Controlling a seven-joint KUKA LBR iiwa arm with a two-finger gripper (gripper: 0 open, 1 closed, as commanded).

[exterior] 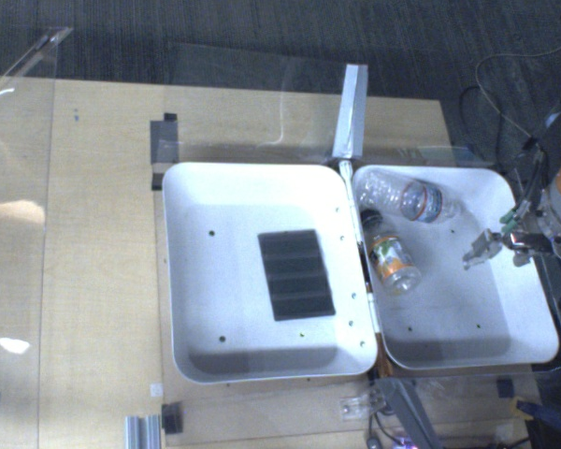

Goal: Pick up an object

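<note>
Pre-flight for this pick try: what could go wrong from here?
1. The bottles are clear, round and lying down; they may roll or slip when pinched.
2. Both lie close to the right bin's left wall, so the fingers may catch the rim.
3. The gripper hangs near the bin's right side, apart from both bottles, so shutting there would likely catch nothing.

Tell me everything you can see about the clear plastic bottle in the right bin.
The clear plastic bottle lies on its side at the far end of the right bin, near the corner beside the divider. Its body looks transparent and crumpled, with a bluish label or band toward its right end. It rests on the bin floor. A smaller bottle with an orange and green label lies nearer the camera, apart from it. The gripper stands to its right, not touching it.
</note>
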